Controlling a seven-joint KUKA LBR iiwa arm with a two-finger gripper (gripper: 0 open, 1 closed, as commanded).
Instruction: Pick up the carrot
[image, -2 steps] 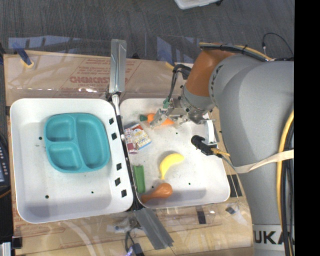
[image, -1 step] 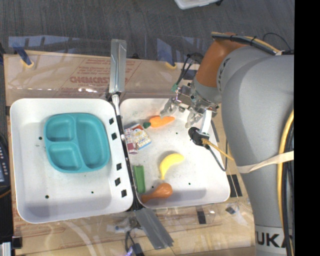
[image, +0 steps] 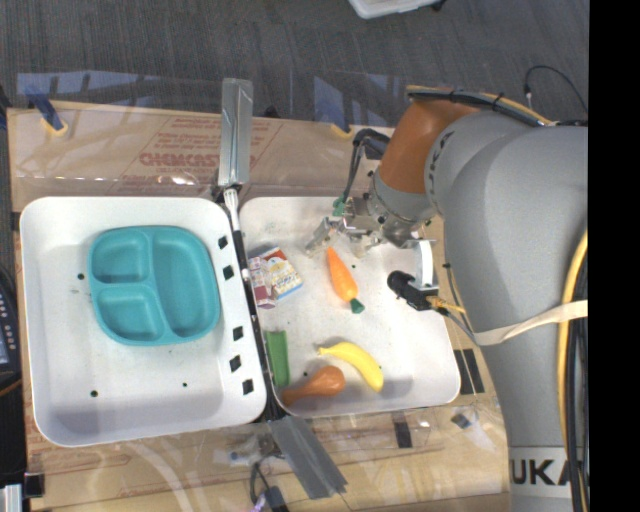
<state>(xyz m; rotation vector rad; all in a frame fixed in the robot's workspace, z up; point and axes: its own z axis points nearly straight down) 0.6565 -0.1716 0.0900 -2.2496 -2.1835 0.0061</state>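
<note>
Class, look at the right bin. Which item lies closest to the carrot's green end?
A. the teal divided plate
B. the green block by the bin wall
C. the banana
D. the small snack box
C: the carrot points its green end down toward the banana, its nearest neighbour there in the right bin.

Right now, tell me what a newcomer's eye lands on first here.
The big grey arm with its orange band fills the right side, its gripper hanging over the right bin's far end, just above the carrot. In the left bin sits a bright teal divided plate. A yellow banana lies near the right bin's front edge.
</note>
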